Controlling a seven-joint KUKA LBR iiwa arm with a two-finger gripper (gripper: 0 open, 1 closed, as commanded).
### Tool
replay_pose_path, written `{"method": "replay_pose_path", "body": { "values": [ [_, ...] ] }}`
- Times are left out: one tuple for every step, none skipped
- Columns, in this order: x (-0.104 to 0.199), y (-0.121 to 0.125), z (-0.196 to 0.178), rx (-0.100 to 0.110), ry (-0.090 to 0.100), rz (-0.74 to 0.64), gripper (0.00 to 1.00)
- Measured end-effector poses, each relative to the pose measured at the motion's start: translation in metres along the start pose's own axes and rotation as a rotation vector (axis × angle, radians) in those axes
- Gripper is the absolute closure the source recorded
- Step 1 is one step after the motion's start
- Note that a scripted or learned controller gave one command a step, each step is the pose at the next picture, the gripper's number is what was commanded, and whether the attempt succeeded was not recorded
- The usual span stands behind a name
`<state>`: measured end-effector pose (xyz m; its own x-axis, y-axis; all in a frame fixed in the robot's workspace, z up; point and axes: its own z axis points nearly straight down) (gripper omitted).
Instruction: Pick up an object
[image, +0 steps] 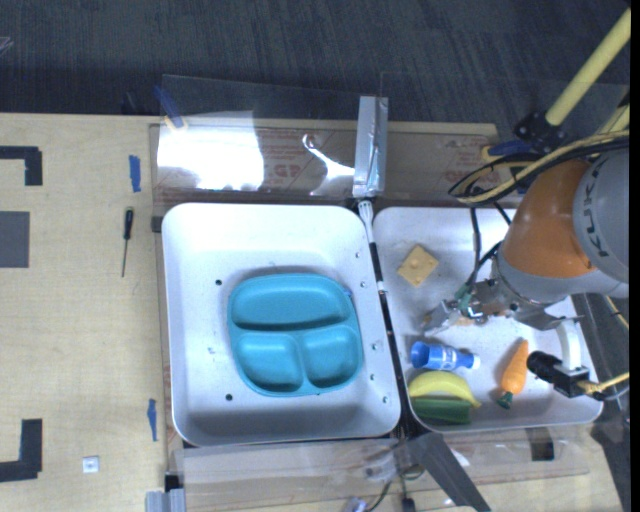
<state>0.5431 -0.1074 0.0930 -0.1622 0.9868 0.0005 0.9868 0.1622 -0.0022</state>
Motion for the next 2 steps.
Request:
{"method": "replay_pose_path", "body": {
  "values": [
    [-0.013, 0.054, 0.005, -0.009, -0.003, -0.172, 0.00],
    [0.008, 0.005, 0.005, -0.007, -0.002, -0.206, 0.00]
  ]
}}
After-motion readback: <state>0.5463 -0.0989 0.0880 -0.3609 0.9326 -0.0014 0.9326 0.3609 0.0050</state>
